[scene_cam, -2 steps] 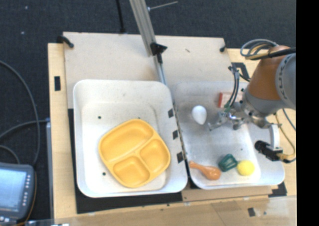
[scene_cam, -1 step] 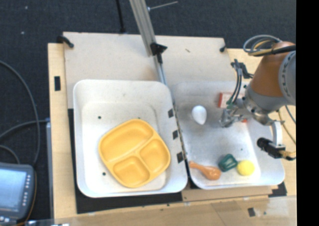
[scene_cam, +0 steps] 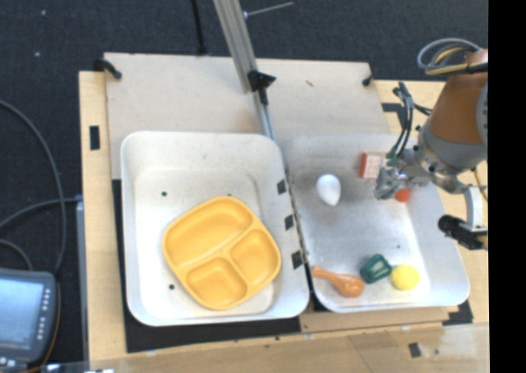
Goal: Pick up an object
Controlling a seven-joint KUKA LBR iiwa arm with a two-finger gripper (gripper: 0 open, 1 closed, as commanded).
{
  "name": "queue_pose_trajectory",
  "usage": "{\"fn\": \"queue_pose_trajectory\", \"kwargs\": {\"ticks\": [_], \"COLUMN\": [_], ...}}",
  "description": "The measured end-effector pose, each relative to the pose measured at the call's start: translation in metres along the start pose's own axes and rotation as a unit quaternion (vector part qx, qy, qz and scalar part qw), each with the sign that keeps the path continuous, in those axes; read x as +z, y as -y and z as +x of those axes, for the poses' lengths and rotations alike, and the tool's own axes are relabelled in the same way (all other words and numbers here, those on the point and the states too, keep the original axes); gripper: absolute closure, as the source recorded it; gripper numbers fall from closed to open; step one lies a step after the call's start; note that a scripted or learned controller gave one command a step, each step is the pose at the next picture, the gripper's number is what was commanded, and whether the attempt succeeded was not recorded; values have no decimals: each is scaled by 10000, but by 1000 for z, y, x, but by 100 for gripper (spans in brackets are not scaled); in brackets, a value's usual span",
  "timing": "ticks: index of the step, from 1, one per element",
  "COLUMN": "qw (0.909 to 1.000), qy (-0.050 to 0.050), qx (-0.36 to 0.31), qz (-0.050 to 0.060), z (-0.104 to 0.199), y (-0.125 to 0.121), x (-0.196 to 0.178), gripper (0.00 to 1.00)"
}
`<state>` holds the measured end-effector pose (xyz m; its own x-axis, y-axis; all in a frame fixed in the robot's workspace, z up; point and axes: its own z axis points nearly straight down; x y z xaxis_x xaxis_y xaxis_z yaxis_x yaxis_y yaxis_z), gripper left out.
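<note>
A small red-orange object sits in the right bin, near its far right corner and just under the tip of my gripper; it is mostly hidden, so I cannot name it. From its size I judge it light and probably rigid, best pinched across its narrow width from above. A pinkish block lies just beside the gripper on the far side. A white egg-shaped piece rests near the bin's middle, smooth and likely slippery. Along the near edge lie an orange spoon-like toy, a dark green block and a yellow ball that I expect to roll. Whether my jaws are open or closed, I cannot tell. The left bin carries a yellow divided tray on the counter.
</note>
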<state>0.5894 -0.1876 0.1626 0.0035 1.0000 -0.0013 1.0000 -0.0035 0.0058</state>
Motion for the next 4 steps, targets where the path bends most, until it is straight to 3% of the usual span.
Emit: {"fn": "queue_pose_trajectory", "kwargs": {"ticks": [2, 4], "qw": [10000, 10000], "qy": [3, -5], "qx": [-34, -46], "qz": [-2, 24], "z": [-12, 94], "y": [-1, -5], "x": [-97, -82], "gripper": [100, 100]}}
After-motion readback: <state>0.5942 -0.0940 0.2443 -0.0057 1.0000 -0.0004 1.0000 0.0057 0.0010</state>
